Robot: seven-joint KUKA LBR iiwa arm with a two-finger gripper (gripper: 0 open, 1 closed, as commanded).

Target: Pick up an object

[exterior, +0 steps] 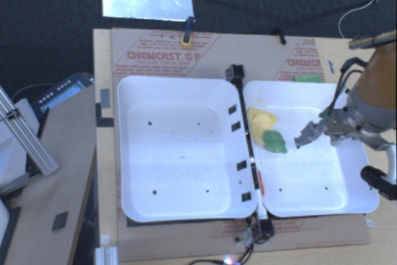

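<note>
Beside pincer (300, 139), green object (274, 141).

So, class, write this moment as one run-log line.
gripper: over right bin, nothing seen held | green object: in right bin, touching yellow object | left bin: no objects seen

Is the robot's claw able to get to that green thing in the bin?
Probably yes. The gripper hangs just right of the green object in the right bin, with bare floor between them. The yellow object touches its far side, not the approach.
</note>
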